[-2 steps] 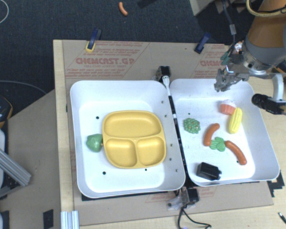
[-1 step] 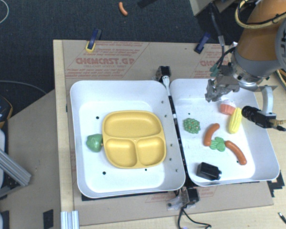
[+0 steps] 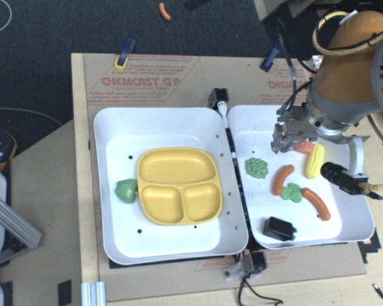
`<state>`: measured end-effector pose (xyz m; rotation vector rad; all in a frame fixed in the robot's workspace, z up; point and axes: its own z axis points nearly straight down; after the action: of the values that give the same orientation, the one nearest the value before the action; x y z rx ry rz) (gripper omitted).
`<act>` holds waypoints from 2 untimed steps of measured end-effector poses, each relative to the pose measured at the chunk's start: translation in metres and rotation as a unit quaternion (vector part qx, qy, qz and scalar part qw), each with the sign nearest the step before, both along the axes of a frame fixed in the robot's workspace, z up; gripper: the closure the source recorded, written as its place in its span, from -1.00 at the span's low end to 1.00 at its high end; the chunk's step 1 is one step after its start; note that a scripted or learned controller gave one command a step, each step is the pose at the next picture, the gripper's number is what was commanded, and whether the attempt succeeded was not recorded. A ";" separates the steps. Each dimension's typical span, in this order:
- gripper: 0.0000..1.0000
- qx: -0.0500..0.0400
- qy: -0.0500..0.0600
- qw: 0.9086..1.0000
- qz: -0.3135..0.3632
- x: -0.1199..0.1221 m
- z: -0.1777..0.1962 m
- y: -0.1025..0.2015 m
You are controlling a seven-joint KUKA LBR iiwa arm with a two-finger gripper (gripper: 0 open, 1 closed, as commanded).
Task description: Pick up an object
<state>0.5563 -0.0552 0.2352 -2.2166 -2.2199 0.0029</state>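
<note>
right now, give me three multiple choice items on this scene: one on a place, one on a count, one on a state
1. Where does the yellow divided tray sit?
A. left bin
B. right bin
C. the floor

2. How many compartments has that tray?
A. two
B. three
C. five

3. How does the pincer stand?
A. low over the right bin, by the corn cob
B. over the left bin
C. resting on the tray

Key: 1 A, it lies in the left bin beside a green toy. 2 B, one long and two small. 3 A, it hangs at that bin's upper part.
</note>
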 end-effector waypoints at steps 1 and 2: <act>1.00 0.000 0.001 1.000 0.000 -0.029 -0.020 0.029; 1.00 -0.001 -0.003 1.000 0.000 -0.033 -0.008 0.035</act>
<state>0.5233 -0.0200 0.2274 -2.2205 -2.2236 -0.0023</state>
